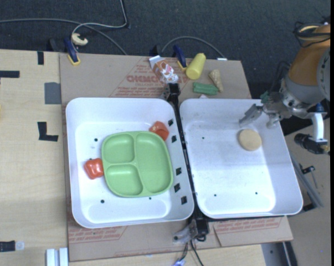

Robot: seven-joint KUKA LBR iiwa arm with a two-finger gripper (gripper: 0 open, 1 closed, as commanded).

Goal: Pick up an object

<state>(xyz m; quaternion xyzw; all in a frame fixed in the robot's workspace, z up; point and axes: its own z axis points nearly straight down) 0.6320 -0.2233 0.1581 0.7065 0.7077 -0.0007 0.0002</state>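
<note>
A round tan object like a bun (250, 139) lies in the right bin (227, 198), near its upper right corner. My gripper (261, 117) hovers just above and to the right of it, fingers spread open with nothing between them. In the left bin (83, 121) sit a green divided plate (137, 163), a red-orange piece (93, 168) at the plate's left edge and another red piece (160, 130) at its upper right.
Behind the bins on the cardboard lie a yellow bottle-shaped toy (195, 66), a green piece (204, 88), a tan piece (215, 80) and a small packet (163, 69). Cables run across the dark floor beyond.
</note>
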